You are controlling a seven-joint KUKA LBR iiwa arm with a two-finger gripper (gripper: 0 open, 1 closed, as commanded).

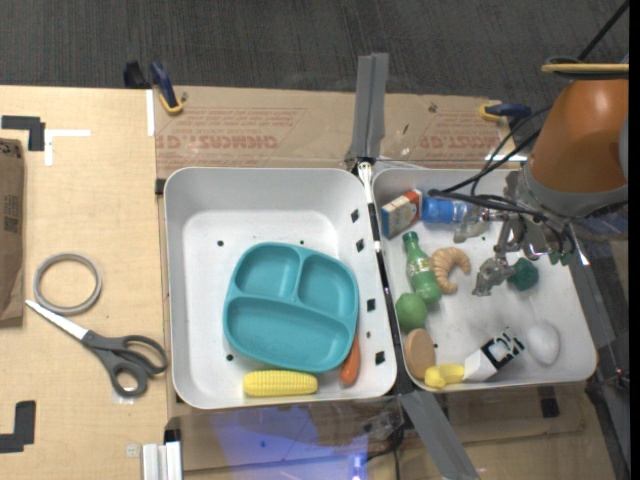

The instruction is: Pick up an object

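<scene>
Nearest me, along the front edge of the left white bin (190,298), lay a yellow plastic corn cob (280,383) with an orange carrot-shaped toy (350,365) at its three o'clock, both just beside a teal divided plastic plate (292,306) that took up the bin's middle. On the bench at the bin's nine o'clock sat grey-handled scissors (100,346) and, at their eleven o'clock, a roll of clear tape (67,281).

The right white bin (575,363) held the clutter: a green plastic bottle (421,268) touching a tan croissant toy (451,265), a green ball (411,310) at the bottle's six o'clock, a brown egg-shaped piece (419,349) and a small yellow toy (443,375) nearer the front, and a white egg-like object (543,342) at four o'clock of the bin's centre. A small red-and-white carton (400,211) and a blue bottle (443,209) lay at the far edge.

From three o'clock the grey arm with its orange band (585,138) hung over that bin. Its gripper (510,256) sat low, fingers (488,273) seemingly spread with nothing between them, a dark green lump (523,275) just beside it.
</scene>
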